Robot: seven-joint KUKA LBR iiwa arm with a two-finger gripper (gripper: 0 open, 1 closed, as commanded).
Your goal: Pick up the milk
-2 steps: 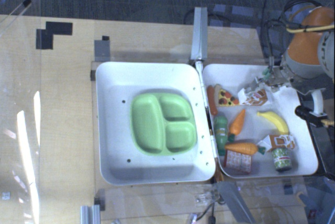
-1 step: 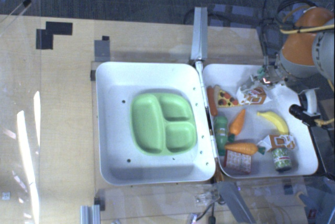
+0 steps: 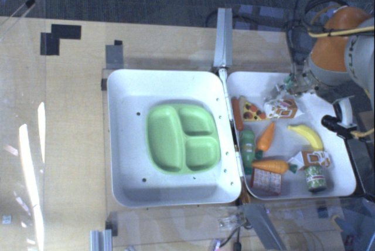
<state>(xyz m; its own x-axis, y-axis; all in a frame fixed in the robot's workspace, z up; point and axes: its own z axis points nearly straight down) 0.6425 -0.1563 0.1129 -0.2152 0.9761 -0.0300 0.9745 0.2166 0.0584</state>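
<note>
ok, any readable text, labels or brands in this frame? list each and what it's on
None can be read.
Carton at the back of the right bin: printed panel, too blurred.
Carton near the front: print too small.
Jar: label blurred.
Dark red packet: print blurred.
Green bottle: nothing legible.

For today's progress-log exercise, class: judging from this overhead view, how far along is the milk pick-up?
Done: the gripper hangs over the back of the right bin, close beside the milk carton. In hand: lining up on the carton, which lies on the bin floor next to the pizza slice, not lifted. Left: come down onto it, grasp it and raise it.
</note>
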